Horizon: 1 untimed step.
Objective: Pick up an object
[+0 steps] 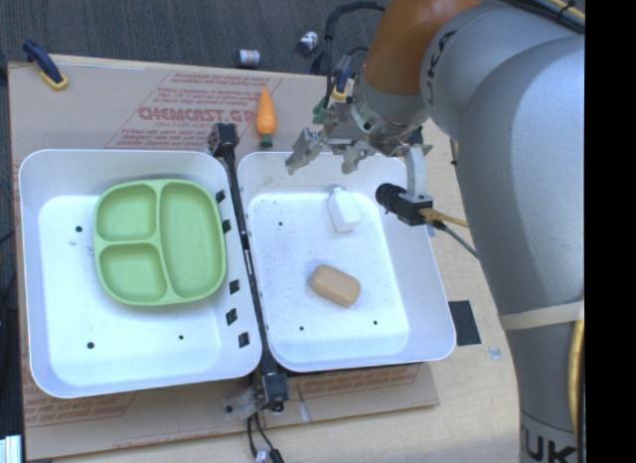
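1. The surface [397, 396] is brown cardboard with red print, lying on dark carpet [149, 4]; two white bins sit on it side by side.
2. The pincer [325, 156] hangs over the far rim of the right bin [422, 292], its two fingers spread apart with nothing between them.
3. Just below the pincer, toward the camera, a small white block [344, 210] lies on the bin floor, its long axis running near to far.
4. Farther toward the camera, a tan bar of soap [334, 285] lies flat, its long axis tilted across the bin.
5. To the pincer's left, the left bin [60, 352] holds a green divided plate [161, 242].
6. Beyond the pincer, a toy carrot [265, 113] points away from the camera.
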Tool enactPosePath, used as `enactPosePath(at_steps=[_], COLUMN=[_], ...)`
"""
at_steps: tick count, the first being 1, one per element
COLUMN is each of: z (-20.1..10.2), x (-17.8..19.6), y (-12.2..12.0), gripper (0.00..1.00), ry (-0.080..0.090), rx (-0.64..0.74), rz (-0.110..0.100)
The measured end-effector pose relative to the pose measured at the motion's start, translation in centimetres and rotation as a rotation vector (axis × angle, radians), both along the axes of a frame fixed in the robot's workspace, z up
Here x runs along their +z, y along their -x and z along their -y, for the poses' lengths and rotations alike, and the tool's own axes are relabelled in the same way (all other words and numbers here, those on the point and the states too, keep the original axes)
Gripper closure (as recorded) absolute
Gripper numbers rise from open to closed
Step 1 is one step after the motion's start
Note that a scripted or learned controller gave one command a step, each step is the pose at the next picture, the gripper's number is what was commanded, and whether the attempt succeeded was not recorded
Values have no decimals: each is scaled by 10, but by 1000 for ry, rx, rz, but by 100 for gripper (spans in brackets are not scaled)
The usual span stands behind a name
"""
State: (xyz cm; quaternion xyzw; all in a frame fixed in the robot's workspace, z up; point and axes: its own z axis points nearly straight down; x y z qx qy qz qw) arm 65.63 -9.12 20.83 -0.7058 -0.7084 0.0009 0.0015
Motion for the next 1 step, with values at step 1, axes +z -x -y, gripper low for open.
enactPosePath(at_steps=[1], z=[0], x=[0], y=[0], gripper=[0], ry=[0], rx=[0], rz=[0])
